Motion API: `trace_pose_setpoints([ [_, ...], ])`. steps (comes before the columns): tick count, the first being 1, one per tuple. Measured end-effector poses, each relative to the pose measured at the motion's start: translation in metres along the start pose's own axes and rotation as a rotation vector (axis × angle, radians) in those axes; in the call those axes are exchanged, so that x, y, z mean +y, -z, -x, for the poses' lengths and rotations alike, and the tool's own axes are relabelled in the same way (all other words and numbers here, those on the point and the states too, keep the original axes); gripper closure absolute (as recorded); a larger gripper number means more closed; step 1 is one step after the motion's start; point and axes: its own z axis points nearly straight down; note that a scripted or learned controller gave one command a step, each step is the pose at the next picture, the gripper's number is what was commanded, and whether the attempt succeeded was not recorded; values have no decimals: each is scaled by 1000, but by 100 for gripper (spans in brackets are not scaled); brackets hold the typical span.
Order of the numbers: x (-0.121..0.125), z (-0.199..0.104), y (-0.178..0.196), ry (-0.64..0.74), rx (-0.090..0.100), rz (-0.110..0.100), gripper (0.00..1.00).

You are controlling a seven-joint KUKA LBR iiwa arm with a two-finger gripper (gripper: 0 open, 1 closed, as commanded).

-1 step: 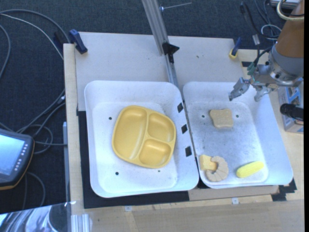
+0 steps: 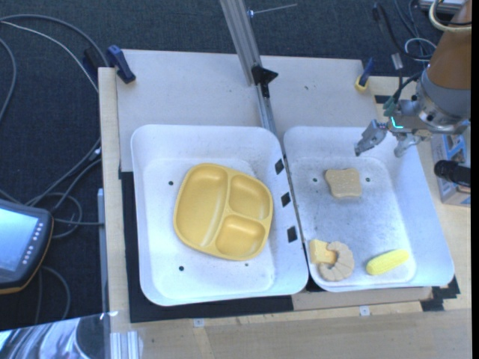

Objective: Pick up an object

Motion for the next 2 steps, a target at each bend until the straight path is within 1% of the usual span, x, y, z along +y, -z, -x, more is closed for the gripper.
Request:
trace_pose_setpoints([
  [1, -4, 0, -42, -1, 0, -4, 0],
  [2, -6, -4, -106, -1, 1, -7, 0],
])
